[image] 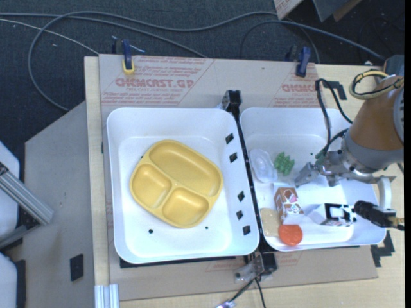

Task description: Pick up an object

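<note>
Board under the bins [160, 82] reads "CHEMCAST GP"; gripper [307, 174], grip unclear, over right bin [369, 235] near carton [288, 203] and orange ball [291, 235].

"CHEMCAST GP" on bench sheet [154, 82]

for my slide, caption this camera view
Grey KUKA arm's gripper hovers over right white bin; yellow divided plastic plate sits in left bin.

Dark carpet floor [192, 11], black cables [58, 24], cardboard-topped bench [167, 82]
</note>
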